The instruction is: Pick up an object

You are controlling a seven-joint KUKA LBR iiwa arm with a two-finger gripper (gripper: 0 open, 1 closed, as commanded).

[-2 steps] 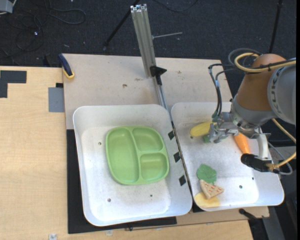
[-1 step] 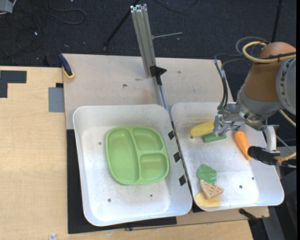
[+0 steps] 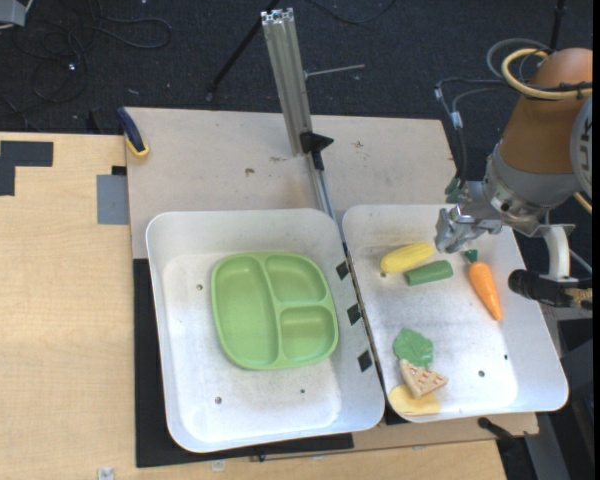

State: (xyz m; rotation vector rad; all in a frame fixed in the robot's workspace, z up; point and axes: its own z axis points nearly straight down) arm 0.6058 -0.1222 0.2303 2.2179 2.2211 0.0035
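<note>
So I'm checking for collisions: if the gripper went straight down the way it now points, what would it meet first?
Probably the bare floor of the right bin, just right of the green block and above the carrot. The gripper hangs there, though depth is hard to judge.

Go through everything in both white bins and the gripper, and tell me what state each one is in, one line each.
Green divided plastic plate: flat in the left white bin.
Yellow toy corn: lying in the right white bin, touching the green block.
Green rectangular block: lying flat.
Orange toy carrot: lying down.
Green leafy toy: lying flat.
Toy pizza slice: lying flat.
Gripper: above the right bin, nothing visibly held.
</note>
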